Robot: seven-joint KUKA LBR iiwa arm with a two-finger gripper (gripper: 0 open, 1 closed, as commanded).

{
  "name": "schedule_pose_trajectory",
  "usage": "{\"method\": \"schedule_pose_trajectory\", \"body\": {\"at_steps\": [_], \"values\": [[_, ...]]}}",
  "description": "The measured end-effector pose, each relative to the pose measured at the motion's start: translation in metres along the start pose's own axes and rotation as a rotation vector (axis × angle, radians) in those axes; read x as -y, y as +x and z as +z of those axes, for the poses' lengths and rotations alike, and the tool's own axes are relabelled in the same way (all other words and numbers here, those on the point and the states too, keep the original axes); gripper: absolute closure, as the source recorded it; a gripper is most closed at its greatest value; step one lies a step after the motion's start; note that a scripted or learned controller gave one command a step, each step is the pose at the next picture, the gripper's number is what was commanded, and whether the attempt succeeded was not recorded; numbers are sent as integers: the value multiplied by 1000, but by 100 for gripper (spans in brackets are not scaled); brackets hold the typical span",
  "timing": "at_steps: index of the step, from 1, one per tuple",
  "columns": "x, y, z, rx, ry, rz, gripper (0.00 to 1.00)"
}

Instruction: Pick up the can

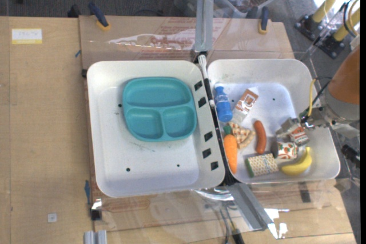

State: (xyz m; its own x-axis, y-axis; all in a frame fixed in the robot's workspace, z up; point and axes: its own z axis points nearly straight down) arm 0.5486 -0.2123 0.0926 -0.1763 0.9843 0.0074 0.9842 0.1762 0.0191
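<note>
A small can [285, 150] with a red and white label lies in the right bin [269, 68], between the banana [299, 163] and the sausage [260, 136]. Just above and to its right is a second can-like piece [298, 135] with a red and white top. My gripper [295, 125] hangs low right over that piece, reaching in from the right edge of the bin. The grey arm with its orange band [346, 84] stands behind it. The gripper's dark body hides what lies directly beneath it.
The right bin also holds a blue bottle [222, 103], a small carton [247, 102], a pizza slice [242, 135], a carrot [230, 152] and a patterned box [262, 164]. A teal divided plate [158, 108] sits in the left bin [103, 140].
</note>
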Motion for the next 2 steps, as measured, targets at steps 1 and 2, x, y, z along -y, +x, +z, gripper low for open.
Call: {"method": "schedule_pose_trajectory", "body": {"at_steps": [1, 2], "values": [[0, -3, -11, 7, -4, 4, 100], [13, 49, -124, 9, 17, 68, 100]]}}
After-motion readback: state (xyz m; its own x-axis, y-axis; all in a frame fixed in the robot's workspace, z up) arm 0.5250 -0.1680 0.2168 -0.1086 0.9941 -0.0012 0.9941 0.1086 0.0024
